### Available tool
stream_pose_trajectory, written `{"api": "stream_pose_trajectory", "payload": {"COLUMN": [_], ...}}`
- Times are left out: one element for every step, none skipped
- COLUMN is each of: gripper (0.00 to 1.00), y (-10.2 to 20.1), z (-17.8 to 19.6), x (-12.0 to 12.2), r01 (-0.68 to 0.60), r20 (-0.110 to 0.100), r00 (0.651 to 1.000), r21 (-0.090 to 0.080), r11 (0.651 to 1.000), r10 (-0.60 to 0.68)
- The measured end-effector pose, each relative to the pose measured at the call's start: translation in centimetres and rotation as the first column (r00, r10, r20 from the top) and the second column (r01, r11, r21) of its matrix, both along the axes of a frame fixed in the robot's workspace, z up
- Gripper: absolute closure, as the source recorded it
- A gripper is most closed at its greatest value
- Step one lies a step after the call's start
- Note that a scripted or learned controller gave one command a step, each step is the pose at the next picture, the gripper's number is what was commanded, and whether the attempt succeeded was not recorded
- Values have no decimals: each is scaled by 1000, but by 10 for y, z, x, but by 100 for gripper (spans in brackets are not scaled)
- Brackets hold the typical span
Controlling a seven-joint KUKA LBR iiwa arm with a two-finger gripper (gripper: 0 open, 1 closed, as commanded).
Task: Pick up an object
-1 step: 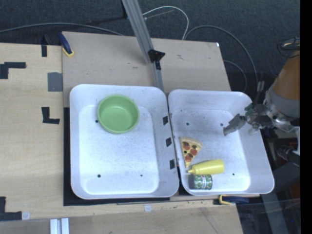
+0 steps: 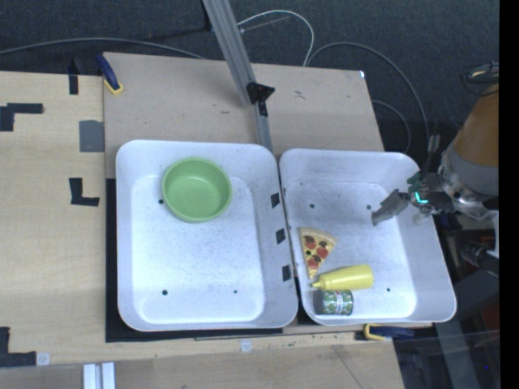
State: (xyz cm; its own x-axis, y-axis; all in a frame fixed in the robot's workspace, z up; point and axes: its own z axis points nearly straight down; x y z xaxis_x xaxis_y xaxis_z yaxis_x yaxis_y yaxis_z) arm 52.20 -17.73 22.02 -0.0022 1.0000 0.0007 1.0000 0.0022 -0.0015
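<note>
Starting at the near edge of the bench (image 2: 49,298), a small tin can (image 2: 333,302) lies in the right bin (image 2: 434,298), close against its near wall. Just behind the can, touching or nearly touching it, a yellow squeeze bottle (image 2: 344,279) lies on its side, nozzle end toward the left. Behind the bottle, a toy pizza slice (image 2: 315,248) lies flat near the bin's left wall, its tip pointing toward the bottle. All three items sit clustered in the near-left part of the right bin. Farther back on the right side, the gripper (image 2: 388,208) hangs over the right bin's far-right part, well apart from the cluster; a dark finger (image 2: 389,206) points left and down toward the bin floor. Nothing sits between the fingers; whether they are spread or closed I cannot tell from this angle. The arm (image 2: 478,156) enters from the right, orange band visible above the wrist. In the left bin (image 2: 138,298), a green bowl (image 2: 196,190) stands upright in the far-left part. Beyond both bins, a grey pole (image 2: 231,39) slants up from a black clamp (image 2: 259,92) at the far side of the bench, with thin cables (image 2: 284,14) looping across the dark floor.
</note>
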Motion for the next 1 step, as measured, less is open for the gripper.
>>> {"api": "stream_pose_trajectory", "payload": {"gripper": [0], "y": [2], "z": [-43], "x": [-3], "r01": [1], "r20": [-4], "r00": [1000], "r21": [0], "r11": [1000], "r10": [-1]}}
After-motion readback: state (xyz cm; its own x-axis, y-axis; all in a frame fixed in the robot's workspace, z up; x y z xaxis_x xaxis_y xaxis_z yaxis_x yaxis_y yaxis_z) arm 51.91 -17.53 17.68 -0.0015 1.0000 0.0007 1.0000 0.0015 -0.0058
